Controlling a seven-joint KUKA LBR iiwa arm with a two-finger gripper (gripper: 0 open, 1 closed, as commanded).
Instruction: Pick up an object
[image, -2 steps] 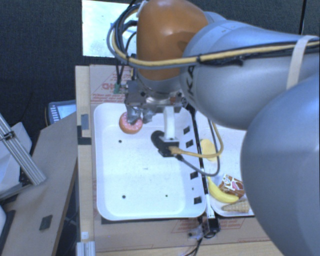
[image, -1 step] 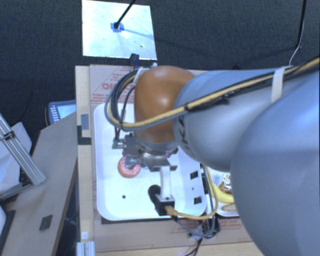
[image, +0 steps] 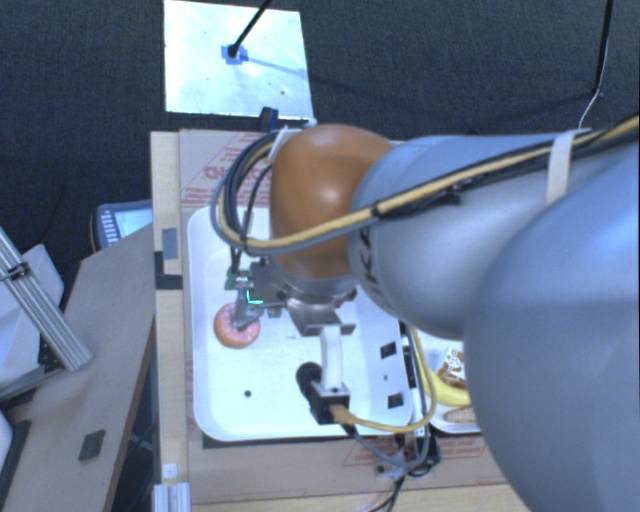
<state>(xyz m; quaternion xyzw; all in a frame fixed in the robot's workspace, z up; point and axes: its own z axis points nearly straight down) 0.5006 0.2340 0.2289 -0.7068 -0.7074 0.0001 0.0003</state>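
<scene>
Grey metal takes up most of the right side: the arm (image: 500, 250) sweeps in from there, thick and smooth, with its glossy orange band (image: 315, 200) bulging above the wrist and the wrist pointing down into the left bin (image: 215, 400). Black and yellow cables (image: 300, 235) loop round the band and run back along the arm, strapped with a pale tie. Below the band the gripper (image: 250, 298) sits low over the bin's left half, a small teal light glowing on it; from where I stand I cannot tell how its fingers are set, since the wrist body covers them. Right against it, on the bin floor, lies a round pink doughnut-like toy (image: 237, 328), matte and soft-looking, partly tucked under the gripper. The bin is shallow, white, smooth plastic with rounded corners. A yellow, banana-like object (image: 450, 392) shows in the right bin (image: 455, 425), near the arm's underside. Both bins rest on the pale wooden bench (image: 170, 350).
</scene>
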